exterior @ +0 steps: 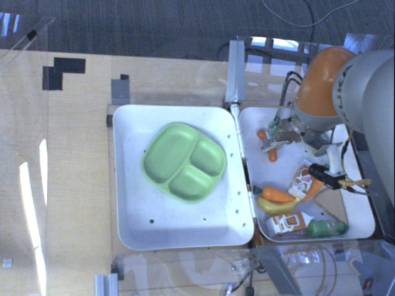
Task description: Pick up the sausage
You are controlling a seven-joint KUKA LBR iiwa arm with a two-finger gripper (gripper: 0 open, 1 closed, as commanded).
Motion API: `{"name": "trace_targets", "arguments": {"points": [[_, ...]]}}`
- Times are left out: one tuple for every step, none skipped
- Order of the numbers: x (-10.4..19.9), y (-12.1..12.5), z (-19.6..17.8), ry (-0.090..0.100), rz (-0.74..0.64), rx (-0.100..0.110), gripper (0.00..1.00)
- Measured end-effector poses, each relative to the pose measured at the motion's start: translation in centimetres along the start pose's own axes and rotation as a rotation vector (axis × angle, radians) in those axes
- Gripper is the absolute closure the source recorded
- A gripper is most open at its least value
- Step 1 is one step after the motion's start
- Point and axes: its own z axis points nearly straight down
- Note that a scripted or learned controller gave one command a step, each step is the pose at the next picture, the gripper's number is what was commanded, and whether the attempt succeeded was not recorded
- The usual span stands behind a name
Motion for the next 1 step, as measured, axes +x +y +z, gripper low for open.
{"name": "trace_targets", "arguments": {"points": [[6.61, -0.89, -13.7, 0.001, -0.02, 0.012, 1.0]]}}
